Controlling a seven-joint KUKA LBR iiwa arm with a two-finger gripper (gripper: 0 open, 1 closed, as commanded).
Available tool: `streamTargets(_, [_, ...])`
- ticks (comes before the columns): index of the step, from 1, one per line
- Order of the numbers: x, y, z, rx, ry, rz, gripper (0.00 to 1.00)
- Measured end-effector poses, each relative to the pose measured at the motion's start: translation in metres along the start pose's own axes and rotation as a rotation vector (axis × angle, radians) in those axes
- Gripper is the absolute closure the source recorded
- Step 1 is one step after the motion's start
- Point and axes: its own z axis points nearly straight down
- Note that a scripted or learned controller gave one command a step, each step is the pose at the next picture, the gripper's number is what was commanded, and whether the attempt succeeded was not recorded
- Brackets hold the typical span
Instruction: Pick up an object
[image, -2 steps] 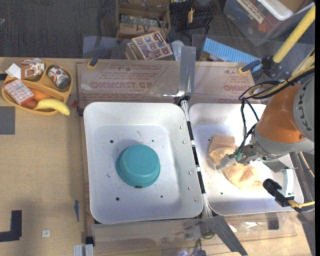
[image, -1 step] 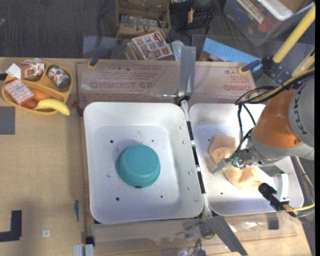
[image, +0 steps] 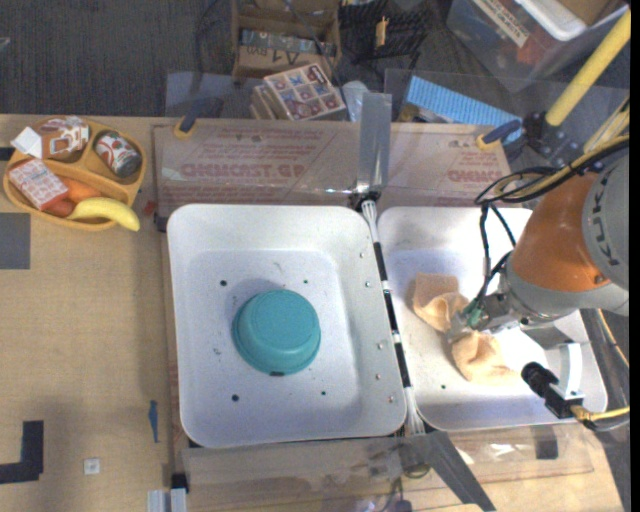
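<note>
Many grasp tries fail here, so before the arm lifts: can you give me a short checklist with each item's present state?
1. End effector over the right bin: ok.
2. End effector down at the tan cloth: ok.
3. Cloth seen between the fingers: cannot tell.
4. Cloth inside the bin walls: ok.
5. Teal bowl in the left bin, away from the arm: ok.

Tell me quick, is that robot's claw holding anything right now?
Gripper: down on the crumpled tan cloth in the right white bin; whether it grips the cloth cannot be told.
</note>
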Motion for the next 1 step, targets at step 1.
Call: streamTargets(1, [0.0004,-0.0001,0.0001,0.001,0.001,0.0,0.0])
